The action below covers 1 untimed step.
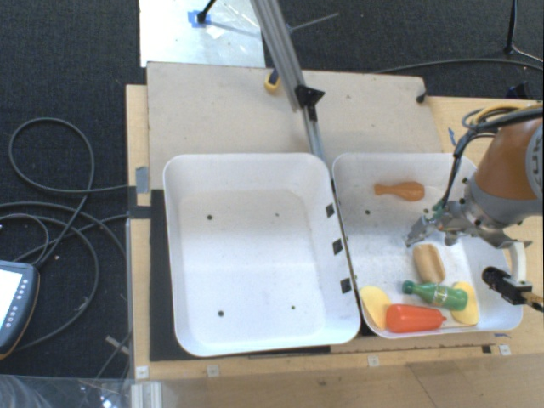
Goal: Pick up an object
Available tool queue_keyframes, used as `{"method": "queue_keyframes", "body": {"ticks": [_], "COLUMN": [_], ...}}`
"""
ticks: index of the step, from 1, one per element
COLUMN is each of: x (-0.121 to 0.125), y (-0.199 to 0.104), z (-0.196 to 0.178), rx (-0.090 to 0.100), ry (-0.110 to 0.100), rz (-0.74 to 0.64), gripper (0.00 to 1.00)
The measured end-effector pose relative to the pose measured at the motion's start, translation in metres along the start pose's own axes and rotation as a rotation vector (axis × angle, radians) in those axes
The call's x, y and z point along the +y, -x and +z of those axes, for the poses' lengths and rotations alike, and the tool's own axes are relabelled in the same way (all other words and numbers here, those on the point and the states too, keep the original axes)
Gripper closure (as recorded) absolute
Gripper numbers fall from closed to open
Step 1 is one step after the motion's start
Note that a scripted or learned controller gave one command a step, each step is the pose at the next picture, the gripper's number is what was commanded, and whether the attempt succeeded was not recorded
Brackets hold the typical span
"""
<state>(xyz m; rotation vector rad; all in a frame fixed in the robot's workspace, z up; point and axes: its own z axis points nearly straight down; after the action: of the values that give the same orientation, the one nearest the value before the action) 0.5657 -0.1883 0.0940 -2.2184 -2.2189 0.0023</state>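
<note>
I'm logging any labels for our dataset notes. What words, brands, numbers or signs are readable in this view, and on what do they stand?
None can be read.
Green bottle in the right bin: any label is too small and blurred to read.
Pendant screen at the left edge: glowing, but no characters are legible.
Black tabs between the bins: no print visible.

We had one fixed camera, set high above the pale wooden bench [399,117] and tilted down at a slant, far enough to take in both shallow white plastic bins [255,253] and dark carpet around.
</note>
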Motion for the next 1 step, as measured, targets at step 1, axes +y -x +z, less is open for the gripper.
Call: {"method": "queue_keyframes", "body": {"ticks": [1], "x": [0.002], "y": [0.001], "z": [-0.0139], "rx": [-0.002], "ry": [0.007], "rz": [-0.001], "gripper": [1.0]}}
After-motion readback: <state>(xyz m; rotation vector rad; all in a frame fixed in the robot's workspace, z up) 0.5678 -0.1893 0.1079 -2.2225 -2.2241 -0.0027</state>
